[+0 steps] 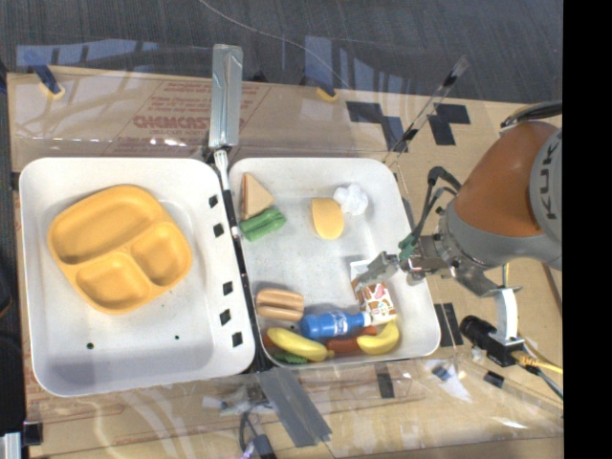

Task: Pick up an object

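My gripper (pixel 381 266) hangs low over the right side of the right bin (pixel 296 175), just above a small red and white carton (pixel 377 300). Whether it touches the carton is unclear. Along the bin's front edge lie a hot dog (pixel 279 304), a blue bottle (pixel 330 325), a yellow banana (pixel 293 343) and a second yellow piece (pixel 382 338). Farther back are a sandwich wedge (pixel 253 197), a green vegetable (pixel 262 223), an orange-yellow slice (pixel 328 219) and a white crumpled lump (pixel 351 197).
The left bin (pixel 57 352) holds a yellow divided plate (pixel 120 247). A black-marked ridge (pixel 229 256) separates the two bins. The arm's orange band (pixel 502 185) and grey wrist stand over the right bin's right wall, with cables and a black fitting (pixel 483 338) beside it.
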{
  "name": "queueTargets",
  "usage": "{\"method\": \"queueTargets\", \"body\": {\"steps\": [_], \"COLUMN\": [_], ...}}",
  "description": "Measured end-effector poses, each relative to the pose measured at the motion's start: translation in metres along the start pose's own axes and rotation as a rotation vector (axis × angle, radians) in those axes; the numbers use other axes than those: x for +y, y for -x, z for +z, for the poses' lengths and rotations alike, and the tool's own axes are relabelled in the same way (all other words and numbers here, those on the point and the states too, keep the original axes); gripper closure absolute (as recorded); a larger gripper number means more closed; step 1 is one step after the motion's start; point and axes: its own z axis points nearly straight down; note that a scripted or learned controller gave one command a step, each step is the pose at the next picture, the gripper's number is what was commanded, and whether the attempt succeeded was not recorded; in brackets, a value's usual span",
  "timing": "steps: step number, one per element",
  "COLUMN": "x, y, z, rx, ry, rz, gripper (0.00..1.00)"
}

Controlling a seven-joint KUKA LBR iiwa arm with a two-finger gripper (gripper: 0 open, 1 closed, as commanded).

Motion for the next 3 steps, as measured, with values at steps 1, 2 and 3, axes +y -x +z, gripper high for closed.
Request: {"method": "queueTargets", "body": {"steps": [1, 2, 3], "x": [0.032, 0.033, 0.107], "y": [0.01, 0.01, -0.045], "z": [0.107, 0.097, 0.004], "rx": [-0.002, -0.001, 0.002], "ry": [0.006, 0.006, 0.01], "rz": [0.066, 0.063, 0.161], "gripper": [0.0, 1.0, 1.0]}}
